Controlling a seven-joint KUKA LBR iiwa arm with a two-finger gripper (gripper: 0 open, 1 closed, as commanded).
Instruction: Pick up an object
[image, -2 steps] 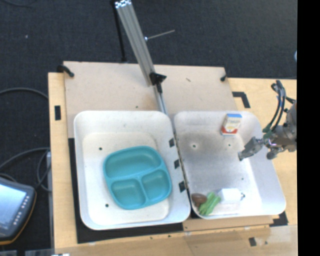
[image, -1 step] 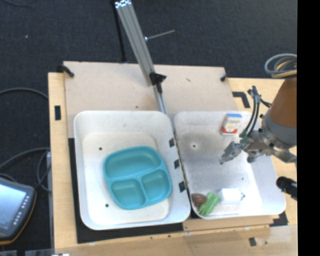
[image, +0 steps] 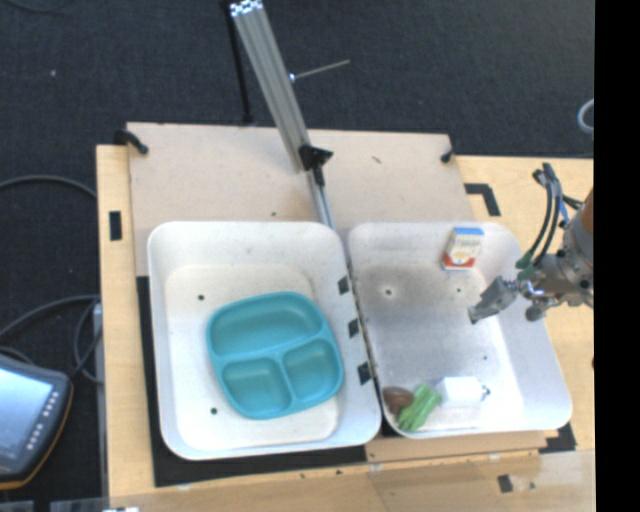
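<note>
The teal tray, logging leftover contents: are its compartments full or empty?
Empty: all three compartments of the teal tray show bare teal floor.

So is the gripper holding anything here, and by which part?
Nothing is held. The gripper hangs above the right bin, apart from the small carton.

There were two bins (image: 180, 300), one teal tray (image: 274, 352), one carton (image: 462, 247), one white block (image: 461, 389), one green item (image: 423, 406), one brown item (image: 398, 397).
</note>
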